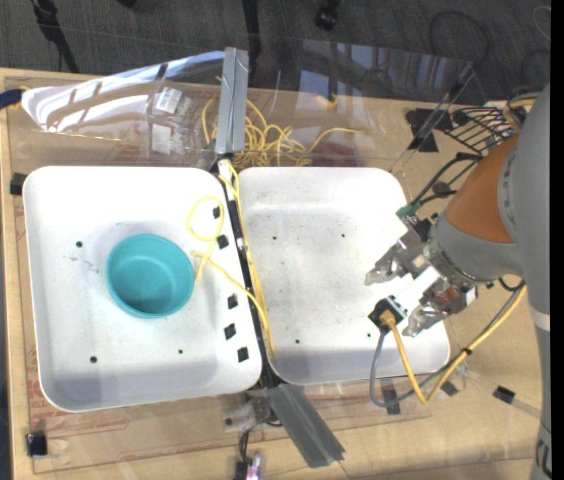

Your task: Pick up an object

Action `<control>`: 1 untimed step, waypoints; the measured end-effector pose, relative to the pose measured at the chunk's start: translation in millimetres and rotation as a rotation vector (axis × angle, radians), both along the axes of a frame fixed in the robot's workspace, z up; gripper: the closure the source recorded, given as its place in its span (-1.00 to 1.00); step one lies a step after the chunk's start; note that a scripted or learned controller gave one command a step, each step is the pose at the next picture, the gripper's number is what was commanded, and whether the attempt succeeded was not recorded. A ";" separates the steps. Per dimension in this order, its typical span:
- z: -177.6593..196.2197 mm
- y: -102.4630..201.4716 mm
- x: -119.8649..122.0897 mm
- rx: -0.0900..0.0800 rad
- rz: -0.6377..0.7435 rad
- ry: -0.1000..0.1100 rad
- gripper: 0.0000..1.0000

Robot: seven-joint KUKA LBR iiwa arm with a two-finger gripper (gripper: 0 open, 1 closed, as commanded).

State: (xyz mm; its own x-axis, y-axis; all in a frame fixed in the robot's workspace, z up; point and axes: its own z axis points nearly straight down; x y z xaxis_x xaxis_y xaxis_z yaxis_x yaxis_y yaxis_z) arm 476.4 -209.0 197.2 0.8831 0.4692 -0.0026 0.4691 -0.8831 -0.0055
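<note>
Bowl (150, 275): teal, round, upright, sits in the left bin (62, 368), a bit left of the bin's centre; about 9 o'clock from the gripper, well apart from it, w/ the divider between.
Left bin: white, shallow; a few dark dots on its floor near the bowl.
Right bin (312, 268): white, shallow, touching the left bin along the middle; floor speckled w/ fine dark marks.
Gripper (402, 288): over the right bin's 3–4 o'clock edge, pointing toward 9 o'clock. Fingers look spread apart, one at approx 11 o'clock of the wrist, other at 7 o'clock, nothing between them; view is small and cluttered w/ cable, so probably spread, not certain.
Arm (492, 218): grey w/ orange band, comes in from 3 o'clock.
Yellow cable (407, 363): hangs off the gripper toward 6 o'clock, past the bin rim.
Yellow cord (262, 138): tangled at 12 o'clock behind the bins; a strand runs down the seam between them.
Bench (462, 98): wood-coloured, under both bins.
</note>
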 end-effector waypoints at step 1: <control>-63.3 53.3 -0.4 0.001 -0.278 0.004 -1.00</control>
